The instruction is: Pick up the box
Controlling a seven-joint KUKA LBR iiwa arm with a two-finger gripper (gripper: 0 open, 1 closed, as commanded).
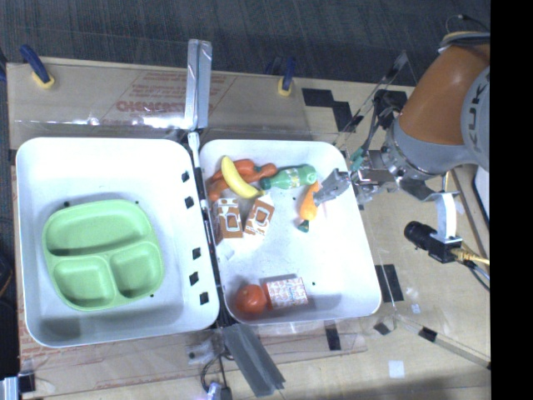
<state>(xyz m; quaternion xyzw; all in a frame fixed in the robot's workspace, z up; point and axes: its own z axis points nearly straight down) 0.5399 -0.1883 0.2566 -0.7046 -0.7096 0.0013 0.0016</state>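
A small red-and-white patterned box (pixel 286 292) lies near the front edge of the right bin (pixel 350 257), beside a red tomato (pixel 248 300). Two small brown-and-white cartons (pixel 243 217) lie side by side toward the bin's left. My gripper (pixel 335 185) hangs over the bin's upper right part, just right of an orange carrot (pixel 308 202) and well back from the patterned box. Nothing shows between its tips.
A yellow banana (pixel 236 177), a green bottle (pixel 293 177) and orange-red toys (pixel 250 172) crowd the right bin's back. The left bin (pixel 33 223) holds a green divided plate (pixel 100 252). A metal divider (pixel 198 82) stands between the bins.
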